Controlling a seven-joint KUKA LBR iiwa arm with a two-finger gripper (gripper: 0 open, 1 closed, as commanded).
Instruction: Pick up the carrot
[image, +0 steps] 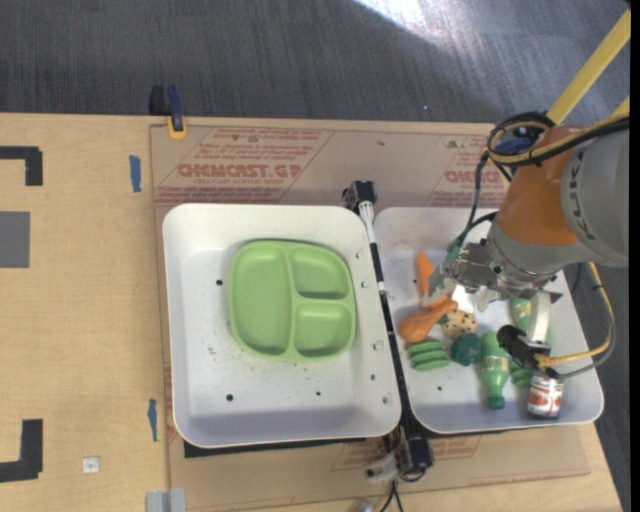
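The carrot (425, 271), a slim orange piece, lies in the right bin (400, 232) near its left wall. My gripper (468, 283) hangs low over the bin's middle, just right of the carrot, under the orange wrist band. The wrist body hides what lies directly beneath it. Nothing shows between gripper and carrot, and they look slightly apart.
An orange-brown drumstick-shaped toy (426, 320), a speckled cube (460, 322), green toys (430, 356), a green bottle (494, 378) and a small can (544, 397) crowd the right bin's front. A green divided plate (293, 299) sits in the left bin (190, 320).
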